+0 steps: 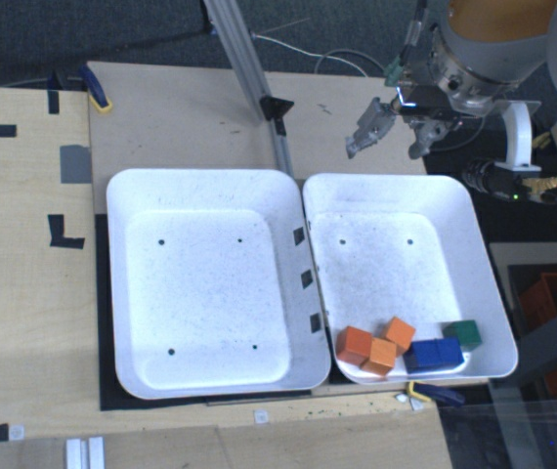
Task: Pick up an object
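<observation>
tan bench (24,291), 2 white bins (205,281), dark carpet (83,13), cables (327,57)

Your arm's up in the top right, orange band showing above the wrist. The gripper (396,136) hangs with its two fingers (365,135) spread apart, nothing between them.

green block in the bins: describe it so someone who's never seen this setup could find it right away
Take the right-hand white bin of the two and look at its near edge, where a few blocks cluster. The green block is the one furthest right, just behind the blue block. It is the only green piece; the rest are orange or blue.
</observation>
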